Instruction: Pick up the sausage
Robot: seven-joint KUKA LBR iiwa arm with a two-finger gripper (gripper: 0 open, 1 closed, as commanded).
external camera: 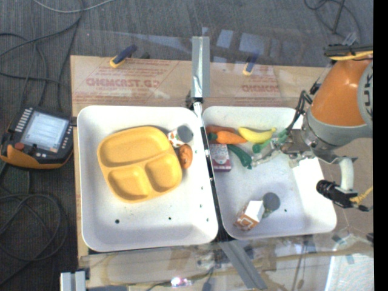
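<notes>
Carton (248, 215): near part of right bin (315, 220), grey disc (270, 201) just beside it.
Sausage (185, 156): left bin (130, 226), right side, touching the yellow tray (140, 161).
Tool (271, 148): right bin's far part, beside banana (256, 134); jaw state cannot be told.
Carrot (227, 137): far left of right bin, left of banana.

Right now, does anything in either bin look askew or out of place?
Mostly tidy. The yellow sectioned plastic tray sits skewed in the left white bin, and the small white-and-orange carton lies tipped over in the right white bin. No spill or damage is visible.
</notes>
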